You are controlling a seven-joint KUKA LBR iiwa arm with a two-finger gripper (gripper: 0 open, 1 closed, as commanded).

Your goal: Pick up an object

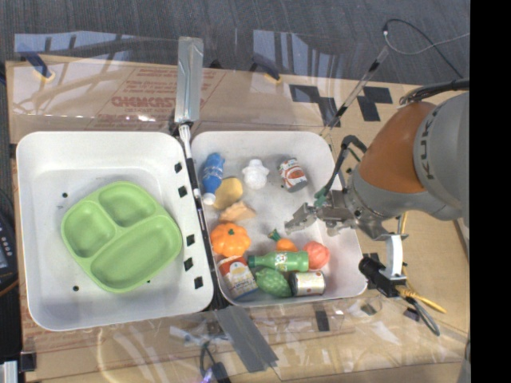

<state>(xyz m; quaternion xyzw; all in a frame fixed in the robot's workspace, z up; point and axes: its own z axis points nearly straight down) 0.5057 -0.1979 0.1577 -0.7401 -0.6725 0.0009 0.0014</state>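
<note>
Hovering low over the right-hand shallow white bin (pixel 339 162), the grey two-finger gripper (pixel 297 219) points toward the bin's middle, fingers spread, nothing between them. Likely step: choosing and closing on one item.

Nearest the camera, along that bin's front wall: a small red-and-white carton (pixel 237 275), a lumpy dark green vegetable toy (pixel 273 282), a short tin can on its side (pixel 308 282). Just behind these, a green plastic bottle lying flat (pixel 278 262), a red-orange ball-like fruit (pixel 317 254) and an orange toy pumpkin (pixel 229 239). Mid-bin: a tan crumpled piece (pixel 238 211), a yellow pear-shaped toy (pixel 229 191). Furthest: a blue bottle (pixel 211 171), a small white figure (pixel 255 174), a small red-and-white can (pixel 293 175).

Front row is tightly packed, items touching. My judgement: the bare floor under the fingers helps; go for a loosely placed item such as the pumpkin, descend straight, then close.

Left-hand white bin (pixel 48 154) holds a light green divided plastic plate (pixel 120 236), nothing on it.
</note>
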